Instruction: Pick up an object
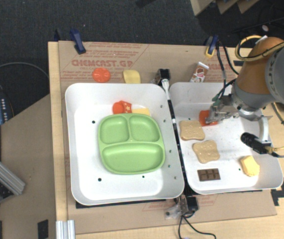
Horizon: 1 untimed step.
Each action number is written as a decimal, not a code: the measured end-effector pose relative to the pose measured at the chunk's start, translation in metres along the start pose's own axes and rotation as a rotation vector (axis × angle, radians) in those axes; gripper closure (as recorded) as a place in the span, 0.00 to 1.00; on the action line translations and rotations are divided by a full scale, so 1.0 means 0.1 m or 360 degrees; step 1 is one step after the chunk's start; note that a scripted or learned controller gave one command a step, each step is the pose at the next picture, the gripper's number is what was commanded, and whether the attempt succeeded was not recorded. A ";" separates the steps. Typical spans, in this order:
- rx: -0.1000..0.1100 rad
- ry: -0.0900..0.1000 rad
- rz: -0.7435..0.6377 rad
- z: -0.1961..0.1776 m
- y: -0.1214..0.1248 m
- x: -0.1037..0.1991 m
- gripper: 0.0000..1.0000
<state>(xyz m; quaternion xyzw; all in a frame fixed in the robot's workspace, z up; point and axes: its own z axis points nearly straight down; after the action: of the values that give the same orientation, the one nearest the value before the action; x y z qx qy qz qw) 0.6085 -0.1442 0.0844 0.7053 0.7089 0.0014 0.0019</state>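
In the right bin my gripper hangs low near the back left, right beside a small red-orange piece that lies at its left side; whether it touches the piece I cannot tell. In front of it lie two toast slices, a dark brown chocolate square and a yellow piece. The grey arm with its orange band comes in from the right.
The left bin holds a green divided plate with a red piece and a yellow piece behind it. Behind the bins, on the cardboard, lie an orange item, a yellow item and a small carton.
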 end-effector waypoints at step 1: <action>0.0004 0.0000 0.0006 0.00 -0.02 -0.02 0.00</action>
<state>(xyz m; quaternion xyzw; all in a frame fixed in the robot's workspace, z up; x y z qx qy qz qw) 0.6066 -0.1465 0.0848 0.7067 0.7075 0.0004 0.0011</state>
